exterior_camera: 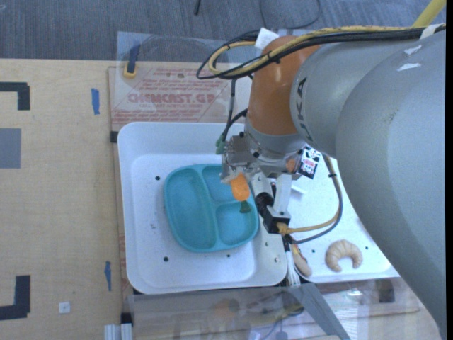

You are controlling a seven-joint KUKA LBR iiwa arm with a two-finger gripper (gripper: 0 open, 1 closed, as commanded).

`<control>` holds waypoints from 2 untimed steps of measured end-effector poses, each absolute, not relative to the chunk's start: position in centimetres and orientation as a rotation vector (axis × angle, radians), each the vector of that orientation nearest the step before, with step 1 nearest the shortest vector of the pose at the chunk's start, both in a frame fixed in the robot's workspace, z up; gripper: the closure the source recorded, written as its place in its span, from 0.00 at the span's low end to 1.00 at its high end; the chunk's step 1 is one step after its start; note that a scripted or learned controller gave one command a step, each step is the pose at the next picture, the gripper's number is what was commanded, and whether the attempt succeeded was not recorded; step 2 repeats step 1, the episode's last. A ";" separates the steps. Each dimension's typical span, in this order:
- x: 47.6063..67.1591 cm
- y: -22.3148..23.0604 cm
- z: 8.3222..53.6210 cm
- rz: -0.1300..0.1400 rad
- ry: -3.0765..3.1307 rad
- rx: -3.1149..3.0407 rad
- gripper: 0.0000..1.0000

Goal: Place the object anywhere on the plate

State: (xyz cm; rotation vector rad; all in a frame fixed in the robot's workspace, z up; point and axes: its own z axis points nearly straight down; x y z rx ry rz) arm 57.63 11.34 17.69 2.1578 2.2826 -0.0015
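Arm (368,112): reaching in from 3 o'clock, its grey bulk covering the right bin (354,268) and most of the upper right; orange band sitting above the wrist.
Gripper (242,190): hanging over the 3 o'clock rim of the plate, pointing down toward it.
Fingers: closing on the carrot, which is showing between them; their tips are partly hidden by the wrist housing.
Carrot (241,188): a small orange piece with a green tip at its 5 o'clock end, sitting between the fingers, above the plate's right edge where the upper and lower right compartments are meeting. Whether it is touching the plate I cannot tell.
Plate (205,207): teal, divided, lying in the left bin a little toward 3 o'clock of its middle; one large compartment at 9 o'clock, two smaller ones at 3 o'clock.
Left bin (141,211): white, shallow, holding the plate.
Croissant (343,253): lying in the right bin at about 4 o'clock from the plate, well apart from the gripper.
Cables (311,225): looping from the wrist toward 5 o'clock, yellow and black.
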 end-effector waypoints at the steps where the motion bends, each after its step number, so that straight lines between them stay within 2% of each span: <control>1: 57.6 11.4 17.7 -0.002 2.283 2.158 0.00; 2: 57.6 11.4 17.7 -0.002 2.283 2.158 0.00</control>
